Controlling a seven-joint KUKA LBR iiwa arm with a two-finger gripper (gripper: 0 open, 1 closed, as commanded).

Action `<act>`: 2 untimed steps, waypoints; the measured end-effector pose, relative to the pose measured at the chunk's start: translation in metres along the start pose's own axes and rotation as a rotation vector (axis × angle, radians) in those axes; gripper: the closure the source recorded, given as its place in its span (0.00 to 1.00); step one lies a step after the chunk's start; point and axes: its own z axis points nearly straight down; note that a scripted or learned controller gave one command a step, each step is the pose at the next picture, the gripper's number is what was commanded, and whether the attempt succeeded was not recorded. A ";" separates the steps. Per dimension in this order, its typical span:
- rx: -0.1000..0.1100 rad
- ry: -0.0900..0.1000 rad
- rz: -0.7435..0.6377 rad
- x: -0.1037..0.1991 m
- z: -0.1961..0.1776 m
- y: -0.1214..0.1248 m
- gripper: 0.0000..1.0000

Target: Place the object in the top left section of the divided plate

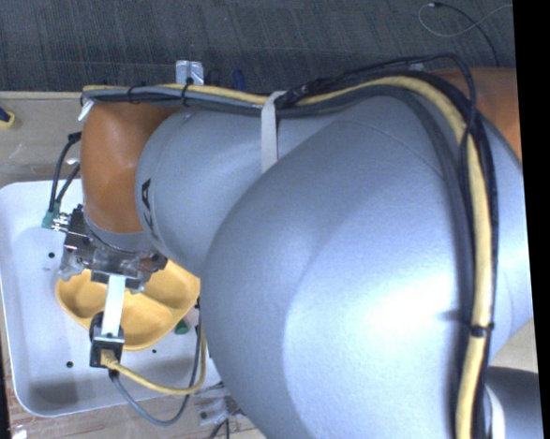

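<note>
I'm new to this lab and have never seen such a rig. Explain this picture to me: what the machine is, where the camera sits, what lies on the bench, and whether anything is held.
The big grey shape is a robot arm. It looks huge because it passes close under the camera, which is fixed above the bench and looks down at a slant. The arm reaches in from the picture's right. Past its orange band it ends in the gripper, the part that grasps things.

On the bench stands a shallow white bin. In it lies a yellow plate, and the gripper hangs right over that plate. The wrist covers what is beneath it, so I cannot tell whether the gripper holds anything.
</note>
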 end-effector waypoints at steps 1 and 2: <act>0.003 -0.002 0.485 -0.010 0.034 0.007 0.00; 0.009 -0.009 0.475 -0.008 0.028 0.005 1.00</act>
